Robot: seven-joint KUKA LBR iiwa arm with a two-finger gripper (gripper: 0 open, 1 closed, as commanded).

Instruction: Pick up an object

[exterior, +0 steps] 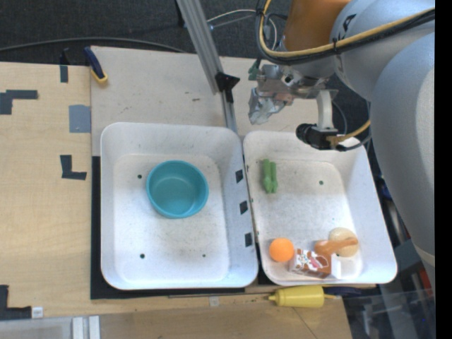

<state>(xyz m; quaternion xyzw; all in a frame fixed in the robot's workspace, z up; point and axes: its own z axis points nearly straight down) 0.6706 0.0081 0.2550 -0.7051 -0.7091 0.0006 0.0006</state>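
The pale wooden counter [42, 210] carries two shallow white bins touching side by side, the left bin [113, 260] toward nine o'clock and the right bin [364, 182] toward three, with a yellow bottle [300, 297] lying at six o'clock just below the right bin's front rim.

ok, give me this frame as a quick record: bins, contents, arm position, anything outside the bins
left bin: teal bowl, upright
right bin: green object near the far left; orange ball, red-and-white packet and tan and white items clustered at the near edge
gripper: raised over the bench beyond the right bin's far left corner, nothing seen held
outside bins: yellow bottle lying along the bench's near edge
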